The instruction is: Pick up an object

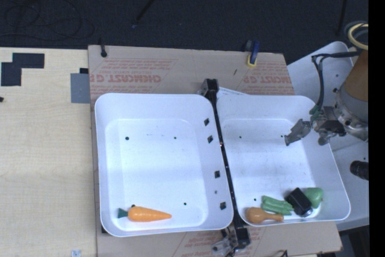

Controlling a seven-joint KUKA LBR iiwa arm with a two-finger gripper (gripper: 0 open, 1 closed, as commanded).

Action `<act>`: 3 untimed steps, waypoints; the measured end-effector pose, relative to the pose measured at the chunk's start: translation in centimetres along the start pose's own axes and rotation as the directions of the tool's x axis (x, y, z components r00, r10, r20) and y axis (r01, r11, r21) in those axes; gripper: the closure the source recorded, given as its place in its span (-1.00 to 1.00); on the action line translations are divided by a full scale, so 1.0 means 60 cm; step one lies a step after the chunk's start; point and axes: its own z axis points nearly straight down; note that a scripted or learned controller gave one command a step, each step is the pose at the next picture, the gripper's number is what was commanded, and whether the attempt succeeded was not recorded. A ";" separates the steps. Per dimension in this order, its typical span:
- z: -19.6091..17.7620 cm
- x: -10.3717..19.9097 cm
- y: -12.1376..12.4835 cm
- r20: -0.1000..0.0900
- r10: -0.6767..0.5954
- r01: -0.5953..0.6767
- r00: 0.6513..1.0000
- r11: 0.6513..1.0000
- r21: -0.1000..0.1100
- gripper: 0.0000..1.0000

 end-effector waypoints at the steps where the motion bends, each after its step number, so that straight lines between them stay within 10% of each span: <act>1: 0.001 0.126 0.062 -0.003 -0.008 0.008 1.000 1.000 -0.001 -1.00; 2: -0.247 0.233 0.048 -0.002 -0.009 0.009 1.000 1.000 -0.016 -1.00; 3: -0.297 0.356 0.116 -0.001 -0.008 0.008 1.000 1.000 -0.005 -1.00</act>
